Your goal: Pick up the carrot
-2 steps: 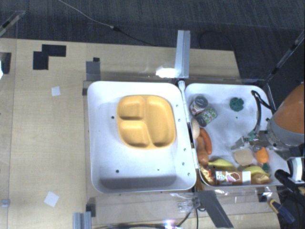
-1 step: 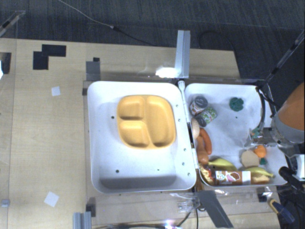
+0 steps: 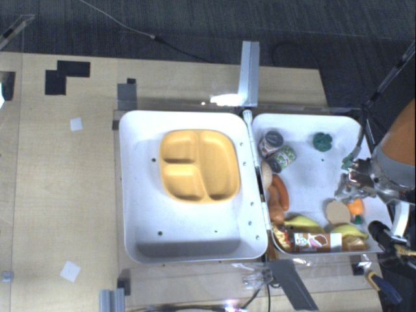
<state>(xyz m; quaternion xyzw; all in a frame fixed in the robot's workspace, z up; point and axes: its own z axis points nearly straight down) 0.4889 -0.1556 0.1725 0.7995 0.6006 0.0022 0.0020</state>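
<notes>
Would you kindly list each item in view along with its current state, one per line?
carrot: lying in the right bin, just under the tool.
tool: low over the right bin's right side.
yellow divided plate: flat in the left bin.
can: on its side by the divider.
sausage: lying lengthwise along the right bin's left wall.
bananas: lying at the right bin's near edge.
bottle: on its side along the near wall.
</notes>
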